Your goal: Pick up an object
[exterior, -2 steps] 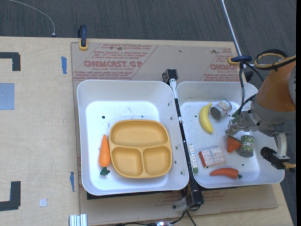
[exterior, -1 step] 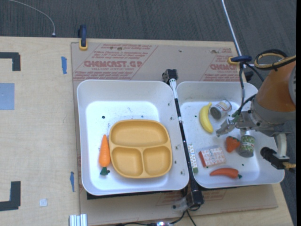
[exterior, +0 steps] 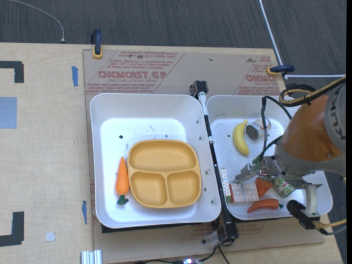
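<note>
Bench [exterior: 44, 164]: pale wood, sitting on dark grey carpet [exterior: 165, 10].
Left bin [exterior: 104, 147]: holding yellow divided plate [exterior: 164, 173], carrot [exterior: 122, 177] lying beside it.
Right bin [exterior: 220, 125]: holding banana [exterior: 240, 137], red pepper [exterior: 263, 205], small box [exterior: 242, 192].
My gripper [exterior: 247, 173]: hovering over box, fingers spreading apart, gripping nothing.

You had two white bins [exterior: 104, 147]. In the left sat a yellow-orange tray [exterior: 164, 172], with an orange carrot [exterior: 122, 176], green-tipped, at its nine o'clock. In the right lay a yellow banana [exterior: 240, 138] and, at its six o'clock, a red-orange pepper [exterior: 263, 205].
</note>
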Controlling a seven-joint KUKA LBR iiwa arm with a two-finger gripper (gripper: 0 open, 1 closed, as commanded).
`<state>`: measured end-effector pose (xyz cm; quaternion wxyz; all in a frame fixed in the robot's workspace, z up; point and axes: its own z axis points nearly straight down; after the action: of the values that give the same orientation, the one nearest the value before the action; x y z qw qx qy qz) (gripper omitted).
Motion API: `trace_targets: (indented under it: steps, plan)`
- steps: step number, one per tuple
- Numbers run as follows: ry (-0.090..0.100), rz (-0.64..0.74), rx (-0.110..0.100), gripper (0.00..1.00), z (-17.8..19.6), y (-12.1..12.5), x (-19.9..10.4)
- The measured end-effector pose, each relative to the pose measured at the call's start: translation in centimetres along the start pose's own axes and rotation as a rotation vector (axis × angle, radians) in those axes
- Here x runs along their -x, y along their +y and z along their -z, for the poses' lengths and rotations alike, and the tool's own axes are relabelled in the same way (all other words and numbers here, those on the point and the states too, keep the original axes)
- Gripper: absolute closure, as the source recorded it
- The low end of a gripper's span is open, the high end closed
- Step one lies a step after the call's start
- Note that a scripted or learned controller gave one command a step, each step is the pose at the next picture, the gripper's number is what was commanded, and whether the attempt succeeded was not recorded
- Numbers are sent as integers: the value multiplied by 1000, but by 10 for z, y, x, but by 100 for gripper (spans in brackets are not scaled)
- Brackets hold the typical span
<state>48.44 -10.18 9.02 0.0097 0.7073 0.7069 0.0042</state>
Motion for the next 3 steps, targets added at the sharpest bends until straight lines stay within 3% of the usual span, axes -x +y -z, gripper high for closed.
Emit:
trace_targets:
  steps: [1,2,3]
  plan:
    - [-10,-5,9,100,11,2,5]
    - [9,2,-18,100,95,-2,-63]
    - [8,1,-19,0,95,-3,-63]
